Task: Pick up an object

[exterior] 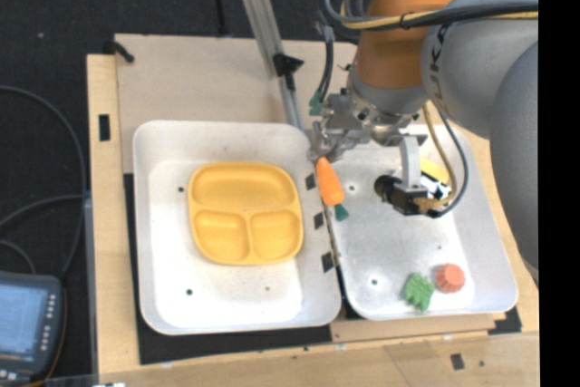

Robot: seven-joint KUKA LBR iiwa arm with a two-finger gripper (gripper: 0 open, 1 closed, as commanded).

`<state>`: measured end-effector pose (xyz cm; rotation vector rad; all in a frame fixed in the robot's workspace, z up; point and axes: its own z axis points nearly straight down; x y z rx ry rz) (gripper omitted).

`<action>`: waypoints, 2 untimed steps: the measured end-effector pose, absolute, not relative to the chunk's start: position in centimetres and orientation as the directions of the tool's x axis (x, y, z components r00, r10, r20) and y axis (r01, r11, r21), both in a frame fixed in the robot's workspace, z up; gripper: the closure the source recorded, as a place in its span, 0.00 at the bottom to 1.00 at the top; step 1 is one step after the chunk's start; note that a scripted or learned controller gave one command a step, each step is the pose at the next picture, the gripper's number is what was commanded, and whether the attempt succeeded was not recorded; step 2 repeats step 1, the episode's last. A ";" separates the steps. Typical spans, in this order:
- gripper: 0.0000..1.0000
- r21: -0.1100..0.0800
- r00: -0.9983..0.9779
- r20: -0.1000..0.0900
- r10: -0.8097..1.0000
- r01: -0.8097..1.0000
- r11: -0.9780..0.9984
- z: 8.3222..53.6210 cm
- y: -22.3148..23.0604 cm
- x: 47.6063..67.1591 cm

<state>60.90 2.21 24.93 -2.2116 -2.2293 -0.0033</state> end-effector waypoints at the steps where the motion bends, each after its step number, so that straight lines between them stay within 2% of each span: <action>1: 1.00 -0.001 -0.008 0.001 1.000 1.000 0.008 24.5 8.1 59.0; 2: 1.00 -0.001 -0.008 0.001 1.000 1.000 0.008 24.5 8.1 59.0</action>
